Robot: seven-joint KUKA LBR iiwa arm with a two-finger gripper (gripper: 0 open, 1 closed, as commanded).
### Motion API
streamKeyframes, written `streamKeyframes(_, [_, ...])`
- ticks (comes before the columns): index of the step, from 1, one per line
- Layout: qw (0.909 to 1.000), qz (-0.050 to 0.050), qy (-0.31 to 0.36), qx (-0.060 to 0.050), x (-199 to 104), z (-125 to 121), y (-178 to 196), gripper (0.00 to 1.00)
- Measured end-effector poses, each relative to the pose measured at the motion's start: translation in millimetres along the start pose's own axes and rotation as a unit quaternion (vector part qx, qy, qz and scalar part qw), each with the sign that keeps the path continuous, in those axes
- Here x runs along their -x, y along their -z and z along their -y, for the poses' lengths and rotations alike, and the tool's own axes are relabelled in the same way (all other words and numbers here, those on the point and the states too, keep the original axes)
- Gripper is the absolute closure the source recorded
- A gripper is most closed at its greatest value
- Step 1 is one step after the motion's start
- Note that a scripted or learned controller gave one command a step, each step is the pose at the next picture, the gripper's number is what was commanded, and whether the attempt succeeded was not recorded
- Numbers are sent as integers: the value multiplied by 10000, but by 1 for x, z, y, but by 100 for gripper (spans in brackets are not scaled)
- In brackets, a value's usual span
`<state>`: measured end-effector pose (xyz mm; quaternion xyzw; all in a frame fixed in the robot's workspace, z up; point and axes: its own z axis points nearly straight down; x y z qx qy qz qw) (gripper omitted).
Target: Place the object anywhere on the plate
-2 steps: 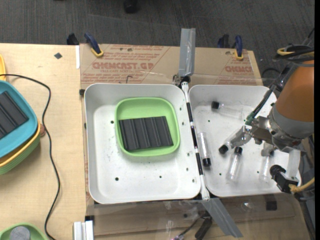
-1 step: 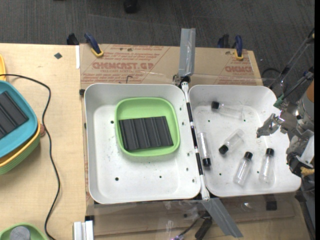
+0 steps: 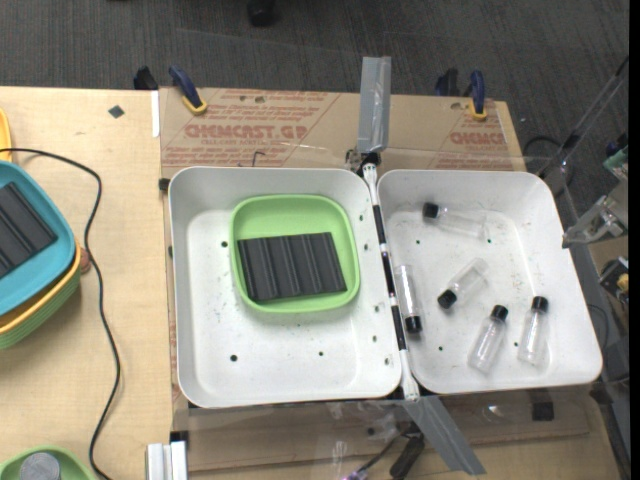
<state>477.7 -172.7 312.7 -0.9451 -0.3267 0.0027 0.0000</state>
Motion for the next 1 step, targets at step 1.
streamKeyframes(1, [9930,2,-1180,-3,11,-45,85,0])
